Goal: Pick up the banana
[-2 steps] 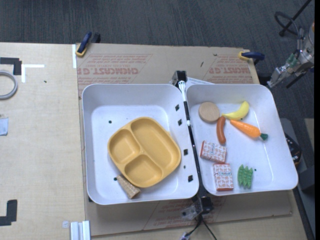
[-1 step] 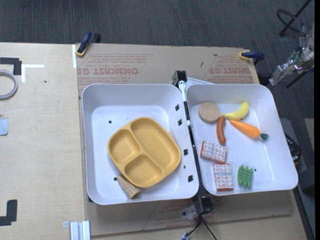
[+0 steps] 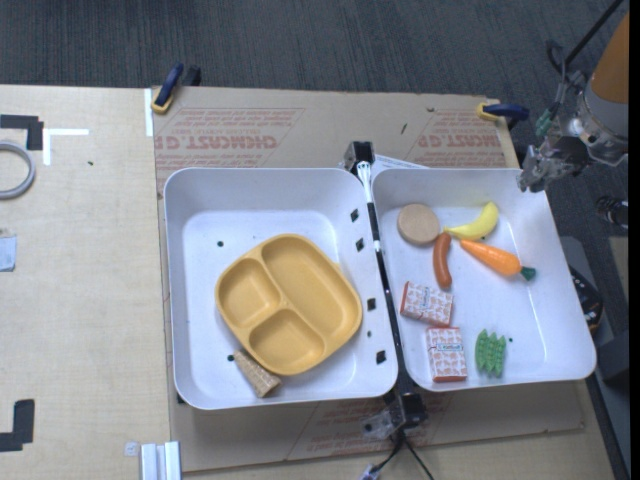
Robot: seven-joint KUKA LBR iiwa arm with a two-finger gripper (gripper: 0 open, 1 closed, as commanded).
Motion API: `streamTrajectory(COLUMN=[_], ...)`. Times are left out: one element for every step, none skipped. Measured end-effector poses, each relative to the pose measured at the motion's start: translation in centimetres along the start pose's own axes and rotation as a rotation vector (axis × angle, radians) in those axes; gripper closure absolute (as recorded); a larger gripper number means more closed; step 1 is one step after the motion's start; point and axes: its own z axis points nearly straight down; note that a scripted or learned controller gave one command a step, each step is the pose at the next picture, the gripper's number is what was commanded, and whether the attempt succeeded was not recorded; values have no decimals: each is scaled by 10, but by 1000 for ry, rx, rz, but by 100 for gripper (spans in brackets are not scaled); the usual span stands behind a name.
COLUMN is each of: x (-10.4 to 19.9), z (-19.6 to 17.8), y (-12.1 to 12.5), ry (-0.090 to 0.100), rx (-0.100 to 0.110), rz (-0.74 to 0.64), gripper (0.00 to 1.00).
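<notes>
Left bin: we see the left bin [image 3: 190,298] at the centre-left of the frame. It holds a yellow divided plate [image 3: 288,303], turned at a slant, with three compartments. A small brown cracker-like piece [image 3: 257,375] lies against the plate's lower edge, near the bin's bottom wall.

Right bin: we see the right bin [image 3: 556,298] at the centre-right, its inner wall touching the left bin's wall.

Banana: the banana [image 3: 476,222] lies in the upper part of the right bin, just right of a round tan cookie [image 3: 418,223]. Its lower side touches the orange carrot [image 3: 492,257], which slants down to the right.

Other contents of the right bin: a sausage [image 3: 442,260] stands on end in the frame, just below the cookie. Two small red-and-white cartons [image 3: 427,303] [image 3: 446,354] lie below it. A green pea pod [image 3: 489,353] lies beside the lower carton.

Gripper: we see the gripper [image 3: 536,173] at the upper right of the frame, over the right bin's top right corner, apart from the banana. We cannot tell how the jaws are set.

Counter: brown cardboard [image 3: 240,133] lies under both bins on the counter [image 3: 80,298], with clamps [image 3: 167,87] at its upper corners.
</notes>
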Motion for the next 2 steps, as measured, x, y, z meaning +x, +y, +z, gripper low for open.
streamTrajectory(x=[0,4], z=[0,61], y=[0,4], ry=[0,0], rx=[0,-13], rz=[0,88], gripper=[0,0])
